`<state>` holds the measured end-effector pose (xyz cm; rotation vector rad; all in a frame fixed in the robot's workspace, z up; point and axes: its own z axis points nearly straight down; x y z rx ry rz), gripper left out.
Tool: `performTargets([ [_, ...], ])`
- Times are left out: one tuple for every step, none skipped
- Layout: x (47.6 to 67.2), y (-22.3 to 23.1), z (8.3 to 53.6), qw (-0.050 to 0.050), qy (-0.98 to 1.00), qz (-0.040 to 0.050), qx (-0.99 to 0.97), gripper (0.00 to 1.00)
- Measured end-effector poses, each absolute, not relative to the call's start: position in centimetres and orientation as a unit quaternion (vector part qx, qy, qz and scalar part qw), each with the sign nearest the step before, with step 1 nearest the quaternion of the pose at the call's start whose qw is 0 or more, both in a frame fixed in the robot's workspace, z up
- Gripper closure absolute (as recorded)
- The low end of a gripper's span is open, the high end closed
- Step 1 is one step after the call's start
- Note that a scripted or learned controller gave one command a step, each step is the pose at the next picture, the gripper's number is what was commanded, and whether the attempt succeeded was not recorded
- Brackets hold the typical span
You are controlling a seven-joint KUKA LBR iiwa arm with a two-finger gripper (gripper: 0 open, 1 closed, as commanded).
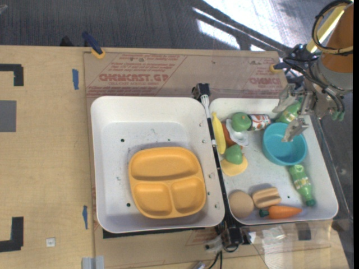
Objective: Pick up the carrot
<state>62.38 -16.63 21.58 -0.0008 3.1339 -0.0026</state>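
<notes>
The carrot (283, 211), orange with a short green top, lies on its side near the front edge of the right bin (328, 175). It rests just in front of a small bun (265, 196) and right of a tan egg-shaped item (241, 203). My gripper (293, 125) hangs over the back right of that bin, above the far rim of a blue bowl (285, 147). It is well behind the carrot and apart from it. A small green thing (288, 113) shows right beside the gripper; whether it is held I cannot tell.
A green bottle (302, 184) lies between the bowl and the carrot. A green apple (241, 121), red can (259, 121), banana (217, 134) and yellow-green fruit (234, 160) crowd the right bin's left side. The left bin (106, 150) holds an orange divided plate (167, 181).
</notes>
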Motion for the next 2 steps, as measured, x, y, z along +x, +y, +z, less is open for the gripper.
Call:
performTargets([
  [55.6, -9.2, 25.2, 0.004, 0.994, 0.0008, -0.112, 0.00],
  [48.9, -5.2, 26.9, 0.003, 0.993, 0.0009, -0.114, 0.00],
])
